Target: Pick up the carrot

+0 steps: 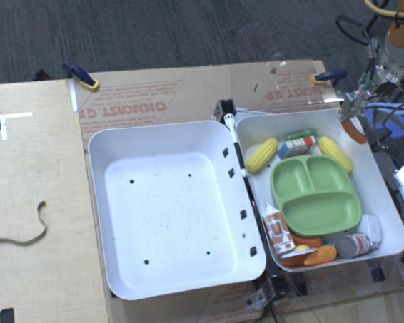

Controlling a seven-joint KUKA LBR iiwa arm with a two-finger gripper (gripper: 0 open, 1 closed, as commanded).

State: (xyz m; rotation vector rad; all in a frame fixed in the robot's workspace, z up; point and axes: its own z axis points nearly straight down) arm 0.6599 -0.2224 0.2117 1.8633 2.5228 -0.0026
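The carrot (321, 254) is a small orange piece lying at the front edge of the right bin (385, 195). It sits between a reddish item (295, 259) and a grey can (353, 245). My gripper (347, 109) hangs over the bin's far right corner, well behind the carrot and apart from it. Nothing is visibly held in it. The arm (395, 54) comes in from the upper right.
A green divided plate (314, 194) lies in the middle of the right bin. Two yellow corn cobs (261, 154) (335, 153) and a small box (300, 142) lie behind it, and a carton (277, 232) lies to its left. The left bin (106, 203) adjoins. Blue clamps (80, 74) (328, 76) sit behind.
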